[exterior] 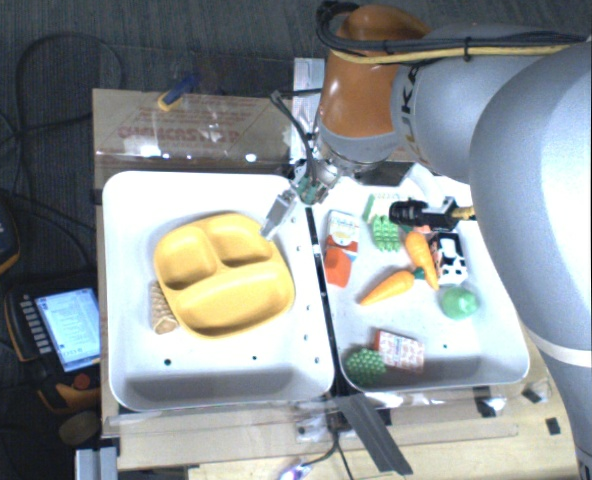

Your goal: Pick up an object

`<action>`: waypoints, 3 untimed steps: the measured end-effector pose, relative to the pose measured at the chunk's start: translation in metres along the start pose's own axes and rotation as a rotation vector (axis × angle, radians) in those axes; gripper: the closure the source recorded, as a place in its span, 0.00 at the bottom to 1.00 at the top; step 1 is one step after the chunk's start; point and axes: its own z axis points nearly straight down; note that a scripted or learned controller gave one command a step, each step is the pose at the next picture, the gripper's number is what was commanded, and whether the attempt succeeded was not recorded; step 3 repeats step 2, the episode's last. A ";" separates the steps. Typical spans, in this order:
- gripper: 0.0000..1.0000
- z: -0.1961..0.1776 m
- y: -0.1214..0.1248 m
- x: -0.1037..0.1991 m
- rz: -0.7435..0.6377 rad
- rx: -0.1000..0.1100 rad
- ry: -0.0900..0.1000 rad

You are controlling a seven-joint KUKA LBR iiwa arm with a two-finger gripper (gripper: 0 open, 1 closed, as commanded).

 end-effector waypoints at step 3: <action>0.00 0.003 -0.151 -0.010 0.127 0.000 0.002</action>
